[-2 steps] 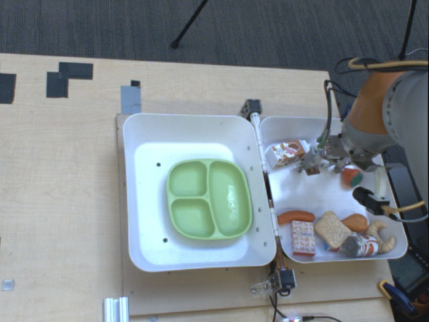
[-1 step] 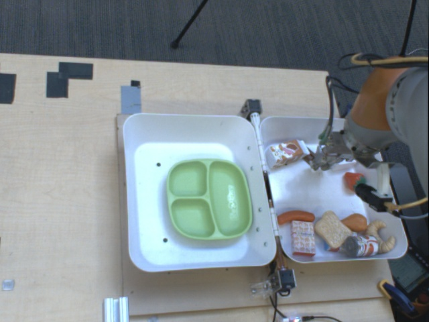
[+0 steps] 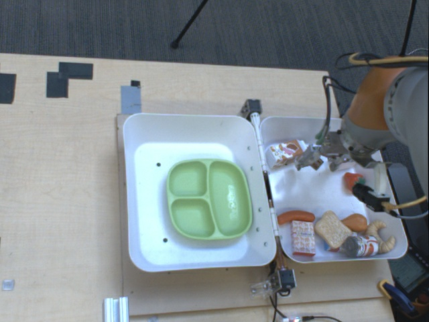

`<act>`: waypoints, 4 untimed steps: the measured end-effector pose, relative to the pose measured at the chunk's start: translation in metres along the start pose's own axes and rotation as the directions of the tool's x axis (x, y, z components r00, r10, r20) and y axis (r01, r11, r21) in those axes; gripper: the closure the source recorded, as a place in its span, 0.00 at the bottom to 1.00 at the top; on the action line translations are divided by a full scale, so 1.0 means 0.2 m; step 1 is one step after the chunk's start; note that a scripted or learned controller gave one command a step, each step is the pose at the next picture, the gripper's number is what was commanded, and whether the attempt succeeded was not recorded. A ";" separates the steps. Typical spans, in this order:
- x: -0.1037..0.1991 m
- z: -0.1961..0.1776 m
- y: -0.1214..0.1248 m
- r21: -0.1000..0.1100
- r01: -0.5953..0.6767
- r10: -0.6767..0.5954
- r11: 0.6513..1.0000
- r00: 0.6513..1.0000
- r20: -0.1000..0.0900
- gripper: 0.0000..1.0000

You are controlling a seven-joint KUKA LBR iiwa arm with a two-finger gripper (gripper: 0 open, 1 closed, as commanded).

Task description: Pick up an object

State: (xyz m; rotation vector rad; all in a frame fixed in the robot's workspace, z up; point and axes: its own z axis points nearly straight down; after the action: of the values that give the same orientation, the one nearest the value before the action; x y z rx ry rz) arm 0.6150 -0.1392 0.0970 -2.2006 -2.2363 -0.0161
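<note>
My gripper (image 3: 310, 159) hangs over the back of the right bin (image 3: 295, 192), at the end of the grey arm with its orange band (image 3: 373, 99). Just to its left lies a white packet with red print (image 3: 284, 151), close to the gripper; whether they touch is unclear. A small red piece (image 3: 351, 178) lies to the gripper's right. Along the bin's front sit a red sausage (image 3: 295, 216), a red and white box (image 3: 303, 239), a slice of bread (image 3: 332, 229), an orange piece (image 3: 355, 221), a can (image 3: 360, 247) and a pale peanut shape (image 3: 377, 228).
The left bin (image 3: 147, 200) holds a light green divided plate (image 3: 208, 198). A metal hinge rail (image 3: 263, 173) runs between the two bins. The arm's body covers the right bin's back right corner.
</note>
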 end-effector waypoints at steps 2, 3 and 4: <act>-0.06 0.05 0.24 0.062 0.008 -0.007 0.998 1.000 -0.017 0.00; -0.09 -0.01 0.23 0.061 0.006 -0.006 0.998 1.000 -0.006 1.00; 0.42 -0.63 0.17 -0.002 -0.009 0.010 1.000 1.000 0.009 1.00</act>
State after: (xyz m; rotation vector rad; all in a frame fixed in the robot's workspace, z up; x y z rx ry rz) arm 0.6479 -0.0554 0.2239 -2.2169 -2.2315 -0.0088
